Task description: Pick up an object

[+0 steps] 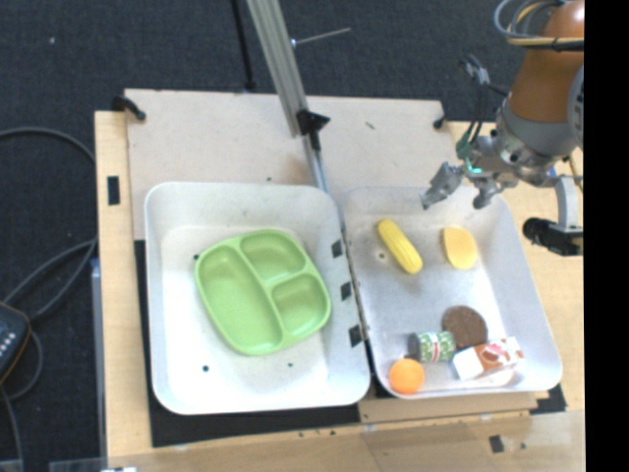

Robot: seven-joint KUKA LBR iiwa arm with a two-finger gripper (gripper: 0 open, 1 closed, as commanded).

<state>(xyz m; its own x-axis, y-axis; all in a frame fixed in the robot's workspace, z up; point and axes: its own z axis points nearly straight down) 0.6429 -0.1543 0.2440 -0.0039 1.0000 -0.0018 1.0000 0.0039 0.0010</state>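
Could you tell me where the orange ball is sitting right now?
The orange ball lies at the front-left corner of the right bin, beside the small green can.

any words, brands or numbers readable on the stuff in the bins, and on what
No text can be read anywhere.
Green can: label print too small and blurred to read.
Red and white carton: markings blurred, unreadable.
Green tray, corn cob, yellow piece, brown disc, orange: no markings visible.
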